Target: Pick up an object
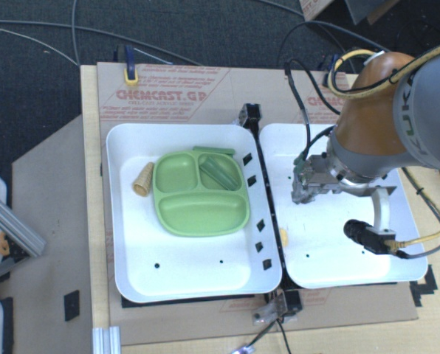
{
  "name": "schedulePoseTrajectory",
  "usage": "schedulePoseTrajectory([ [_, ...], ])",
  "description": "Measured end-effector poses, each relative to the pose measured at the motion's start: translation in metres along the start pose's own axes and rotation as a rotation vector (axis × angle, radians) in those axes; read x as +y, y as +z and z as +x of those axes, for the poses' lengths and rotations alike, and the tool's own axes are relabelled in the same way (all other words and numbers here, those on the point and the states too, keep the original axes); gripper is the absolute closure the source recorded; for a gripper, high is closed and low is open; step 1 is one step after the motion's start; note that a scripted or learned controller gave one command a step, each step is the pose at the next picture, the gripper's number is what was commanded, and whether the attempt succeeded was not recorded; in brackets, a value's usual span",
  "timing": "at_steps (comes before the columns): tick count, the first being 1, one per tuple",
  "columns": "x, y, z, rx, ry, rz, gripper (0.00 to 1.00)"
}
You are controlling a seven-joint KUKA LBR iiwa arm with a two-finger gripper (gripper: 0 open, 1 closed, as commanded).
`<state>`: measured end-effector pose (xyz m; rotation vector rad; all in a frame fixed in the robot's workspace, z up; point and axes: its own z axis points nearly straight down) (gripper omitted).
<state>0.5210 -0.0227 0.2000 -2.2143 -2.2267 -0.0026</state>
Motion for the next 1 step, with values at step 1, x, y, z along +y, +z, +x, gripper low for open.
schedulePoseTrajectory([
  [1,0.0019,0.0037,0.0596,0.001,-0.002,0.001,1.00],
])
